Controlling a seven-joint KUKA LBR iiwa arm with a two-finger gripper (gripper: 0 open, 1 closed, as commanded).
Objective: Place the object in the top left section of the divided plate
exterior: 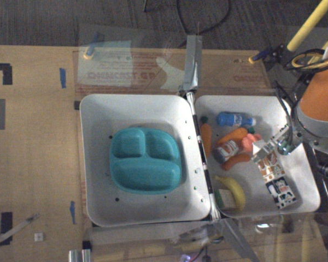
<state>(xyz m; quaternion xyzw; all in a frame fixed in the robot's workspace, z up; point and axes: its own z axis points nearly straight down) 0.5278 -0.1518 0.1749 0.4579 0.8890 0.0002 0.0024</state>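
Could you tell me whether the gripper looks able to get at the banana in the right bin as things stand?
Probably yes. The banana lies apart from the other items near the right bin's front edge, with nothing on top, and the gripper hangs just above that bin.

teal divided plate (146,160) in left bin (98,119); gripper (270,146) over right bin (311,195) among banana (233,190), carrot (206,138), bottle (234,119)
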